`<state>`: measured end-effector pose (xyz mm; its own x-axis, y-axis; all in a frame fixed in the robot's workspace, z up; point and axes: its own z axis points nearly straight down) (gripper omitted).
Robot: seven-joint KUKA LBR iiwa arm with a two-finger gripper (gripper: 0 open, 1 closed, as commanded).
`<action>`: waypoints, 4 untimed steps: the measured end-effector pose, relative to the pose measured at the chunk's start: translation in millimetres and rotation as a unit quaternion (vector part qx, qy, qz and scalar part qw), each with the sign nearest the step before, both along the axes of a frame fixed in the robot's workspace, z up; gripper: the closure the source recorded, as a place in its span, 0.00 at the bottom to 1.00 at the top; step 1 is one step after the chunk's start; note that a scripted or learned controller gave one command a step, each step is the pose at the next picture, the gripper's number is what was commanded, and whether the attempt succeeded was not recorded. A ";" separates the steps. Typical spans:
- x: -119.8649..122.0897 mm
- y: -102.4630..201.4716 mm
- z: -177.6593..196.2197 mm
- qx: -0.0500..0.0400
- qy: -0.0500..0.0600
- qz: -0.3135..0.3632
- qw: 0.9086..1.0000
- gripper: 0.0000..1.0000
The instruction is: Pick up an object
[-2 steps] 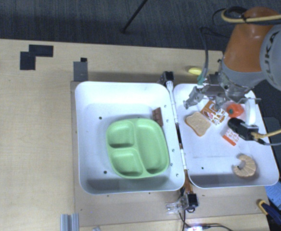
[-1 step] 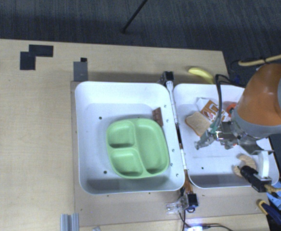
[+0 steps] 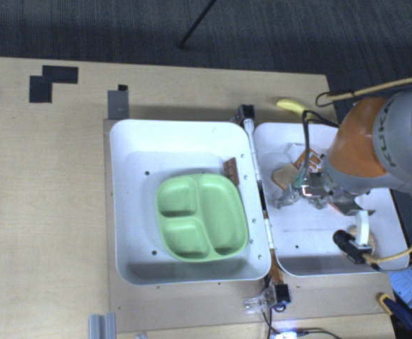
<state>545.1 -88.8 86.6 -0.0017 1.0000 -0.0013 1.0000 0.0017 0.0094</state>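
Right of the green plate (image 3: 202, 214), over in the second white bin (image 3: 312, 235), is where the gripper (image 3: 299, 189) sits, low over the bin floor. Can anyone read whether the claw is apart or together? I honestly cannot tell, it's just a blur of metal from this slanted overhead view.
(posted by binwatcher)

Same here, can't tell either, so I'm not calling it a grab. What I can make out is a tan object (image 3: 283, 176) lying to the plate's right, past the wall between the two bins. The gripper is right up against it, on the side away from the plate. Whether they're touching or just close, no idea. Nothing I see says the tan object is off the floor. The grey arm (image 3: 375, 147) with its orange band comes in from further right of the plate.

The plate itself is a three-compartment one. It lies flat in the first white bin (image 3: 125, 189), a bit toward the near side. A small dark brown thing (image 3: 229, 168) is at the plate's far right corner, touching or nearly touching its rim. Up and right of the plate, out on the wooden bench (image 3: 44, 210), there's a yellow curved thing (image 3: 291, 106), well apart from the plate. It's too small for me to name.
(posted by slant_cam)
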 end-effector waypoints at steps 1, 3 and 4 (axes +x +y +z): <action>1.4 0.5 11.4 0.000 -0.002 0.000 1.000 1.00; 56.6 -51.6 97.2 0.000 0.003 0.002 1.000 0.00; 99.8 -13.1 12.2 0.000 0.003 0.001 1.000 0.00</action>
